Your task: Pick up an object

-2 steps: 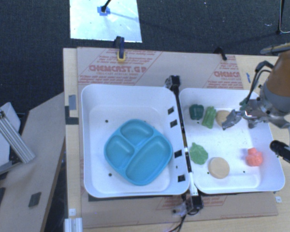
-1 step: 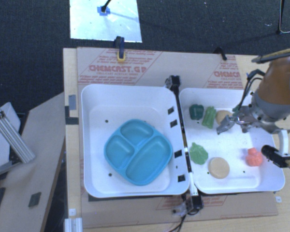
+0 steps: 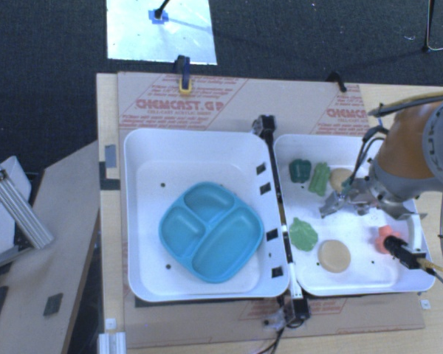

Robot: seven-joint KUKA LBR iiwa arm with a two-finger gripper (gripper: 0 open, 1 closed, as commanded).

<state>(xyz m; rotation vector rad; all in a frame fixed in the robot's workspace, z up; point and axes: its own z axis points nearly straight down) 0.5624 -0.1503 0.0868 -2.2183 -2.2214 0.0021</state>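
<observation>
My gripper hangs over the middle of the right bin, with the arm reaching in from the right. Just beyond it lie a dark green pepper, a light green piece and a beige piece. Nearer the front are a green leafy piece and a tan round disc. A salmon-coloured piece sits at the right, partly behind the wrist. I see nothing held in the gripper.
The left bin holds a blue divided plate. A black-clipped divider runs between the two bins. Both bins stand on a cardboard sheet on the bench.
</observation>
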